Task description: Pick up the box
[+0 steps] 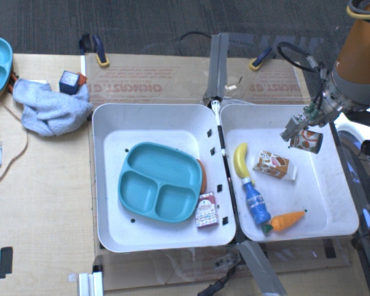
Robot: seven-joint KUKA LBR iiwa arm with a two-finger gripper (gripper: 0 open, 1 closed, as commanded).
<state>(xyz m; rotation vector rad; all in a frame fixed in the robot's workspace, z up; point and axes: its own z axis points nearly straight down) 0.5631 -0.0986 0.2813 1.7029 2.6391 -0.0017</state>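
- Camera view: arm (pixel 357 48) enters top right, upper part cut off by the frame edge.
- Gripper (pixel 301 128) over right bin (pixel 339 227), far right side; fingers small and blurry.
- A box (pixel 309 140) sits right at the fingertips, seemingly pinched, though the actual contact is hard to make out.
- Second box (pixel 274 165) lies loose mid-bin, beside banana (pixel 240 160).
- Bottle (pixel 256 203) and carrot (pixel 287 221) near the front.
- Left bin (pixel 105 227): tray (pixel 159 181) hides most of something orange behind it; small carton (pixel 207 211) at the tray's right corner.
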